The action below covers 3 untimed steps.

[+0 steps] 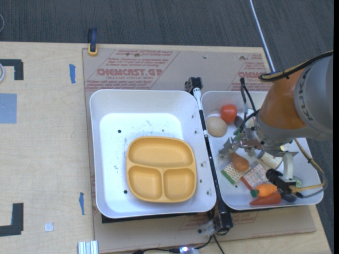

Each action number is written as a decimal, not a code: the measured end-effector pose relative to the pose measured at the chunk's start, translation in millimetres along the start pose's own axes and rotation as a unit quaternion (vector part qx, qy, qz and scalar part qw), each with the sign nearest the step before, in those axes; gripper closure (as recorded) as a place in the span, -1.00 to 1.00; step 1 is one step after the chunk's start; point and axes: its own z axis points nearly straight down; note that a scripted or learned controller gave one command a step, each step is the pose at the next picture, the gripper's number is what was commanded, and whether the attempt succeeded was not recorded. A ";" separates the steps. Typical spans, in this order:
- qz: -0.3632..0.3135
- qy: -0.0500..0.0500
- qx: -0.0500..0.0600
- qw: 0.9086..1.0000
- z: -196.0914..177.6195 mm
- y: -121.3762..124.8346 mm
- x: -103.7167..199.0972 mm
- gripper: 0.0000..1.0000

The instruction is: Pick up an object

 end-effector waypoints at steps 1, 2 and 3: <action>0.000 0.000 -0.001 1.000 0.2 32.8 -0.6 -1.00; 0.000 0.000 0.000 1.000 0.1 8.4 -11.9 -1.00; 0.000 -0.001 0.000 1.000 0.1 13.0 -0.3 -1.00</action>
